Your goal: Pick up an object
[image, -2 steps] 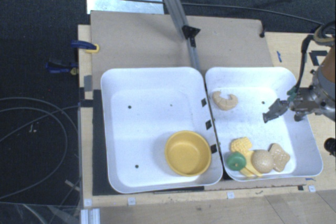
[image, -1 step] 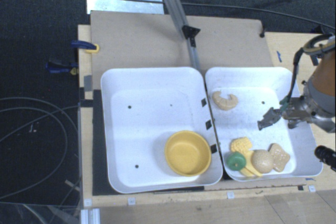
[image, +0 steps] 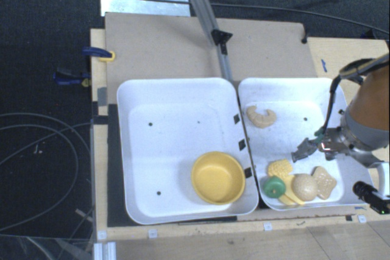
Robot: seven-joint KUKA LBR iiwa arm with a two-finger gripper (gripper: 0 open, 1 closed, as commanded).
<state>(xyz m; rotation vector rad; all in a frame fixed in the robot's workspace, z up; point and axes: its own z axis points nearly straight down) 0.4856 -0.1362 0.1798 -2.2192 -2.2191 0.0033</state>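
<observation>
Several toy foods lie in the right bin (image: 286,91). A beige croissant-shaped piece (image: 261,117) rests near its back left. Along the front edge sit a yellow corn-like piece (image: 280,168), a green round piece (image: 273,187), a beige ball (image: 304,187) and a tan toast-like piece (image: 325,181). My gripper (image: 308,145) hangs over the middle right of this bin, just above and behind the front cluster. Its dark fingers stand open with nothing between them.
A yellow bowl (image: 218,177) stands upright in the front right corner of the left bin (image: 164,100). A grey pole (image: 204,3) slants in from the back, ending between the bins. The arm's orange band (image: 372,103) is at the right edge.
</observation>
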